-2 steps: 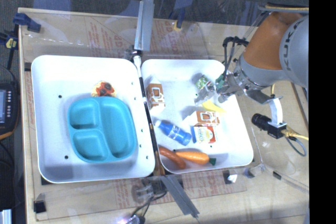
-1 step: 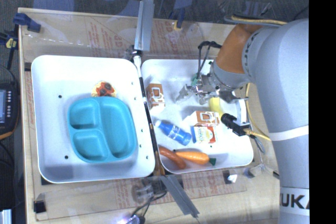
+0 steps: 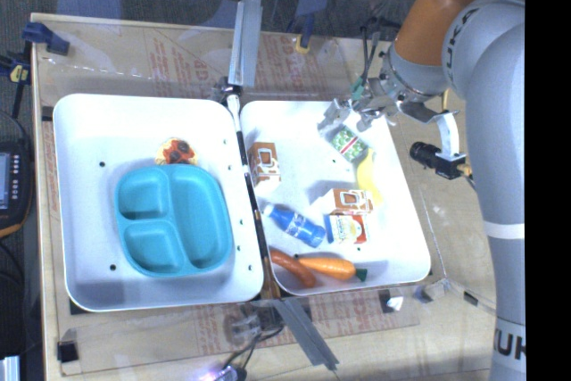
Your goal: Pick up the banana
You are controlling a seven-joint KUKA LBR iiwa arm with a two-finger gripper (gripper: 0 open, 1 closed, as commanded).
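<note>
Near the far right corner of the right bin: your gripper (image 3: 350,122) hangs over the contents, and from this slanted view you cannot tell whether it is spread, closed or carrying anything
Banana: the banana (image 3: 366,174) lies along the right bin's (image 3: 406,268) right wall, lengthwise from far to near, its upper end just below the gripper
Crowding: a small green-and-white packet (image 3: 346,141) sits touching or just beside the banana's upper end, right under the gripper; a small carton (image 3: 351,202) and a second carton (image 3: 346,230) lie close by its lower end
Step in hand: judged from the layout, you are lining up the descent, with the grasp not yet made
Doing it well: shift toward the bin's right wall and a little toward the near edge, so you come down over the banana's middle, clear of the packet
Finger line: set the closing direction across the banana's narrow width, not along its length
Risk: the wall leaves little room for the outer finger, so a slightly inward approach looks safer
Left bin: the left bin (image 3: 80,116) holds a blue divided tray (image 3: 174,220), none of it your concern
</note>
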